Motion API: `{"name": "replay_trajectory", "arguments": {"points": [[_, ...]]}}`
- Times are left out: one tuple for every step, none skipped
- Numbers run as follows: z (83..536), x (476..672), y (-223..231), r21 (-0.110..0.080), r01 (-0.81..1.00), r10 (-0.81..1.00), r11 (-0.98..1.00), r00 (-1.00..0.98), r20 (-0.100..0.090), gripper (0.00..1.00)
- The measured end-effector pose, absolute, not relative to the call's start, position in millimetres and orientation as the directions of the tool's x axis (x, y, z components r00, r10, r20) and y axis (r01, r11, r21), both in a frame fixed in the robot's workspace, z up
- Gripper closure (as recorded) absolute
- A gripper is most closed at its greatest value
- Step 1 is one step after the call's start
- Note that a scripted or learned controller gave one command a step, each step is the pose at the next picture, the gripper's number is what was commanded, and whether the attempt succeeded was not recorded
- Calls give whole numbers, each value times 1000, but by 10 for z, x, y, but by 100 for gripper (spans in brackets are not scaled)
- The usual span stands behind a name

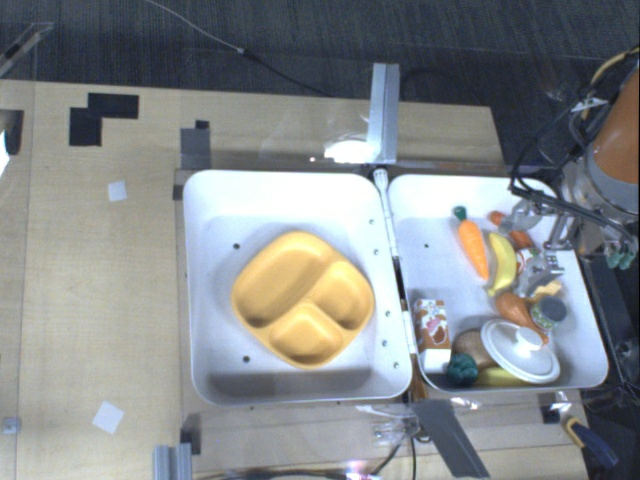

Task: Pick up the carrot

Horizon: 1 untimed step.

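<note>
one carrot [473,247], two bins [200,268], one banana [503,261]

our arm [612,158] | grey with an orange band | black cables looped beside it | shiny metal gripper [543,268]

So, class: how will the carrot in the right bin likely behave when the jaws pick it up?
The carrot looks like a stiff, smooth toy, so probably light and slippery. Its tapered round body may roll or squirt out. The banana lies close alongside, so it may get nudged.

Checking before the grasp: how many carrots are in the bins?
1: the carrot lies in the right bin, beside the banana. Clutter nearby may hide others.
</note>
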<state>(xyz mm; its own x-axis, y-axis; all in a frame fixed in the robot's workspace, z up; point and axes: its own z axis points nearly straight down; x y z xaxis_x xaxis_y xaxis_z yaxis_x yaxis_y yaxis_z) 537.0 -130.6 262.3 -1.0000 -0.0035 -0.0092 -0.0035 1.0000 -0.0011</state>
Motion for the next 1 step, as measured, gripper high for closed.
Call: {"name": "replay_trajectory", "arguments": {"points": [[1361,5773,-1319,2,146,146,989,-989,0,0]]}}
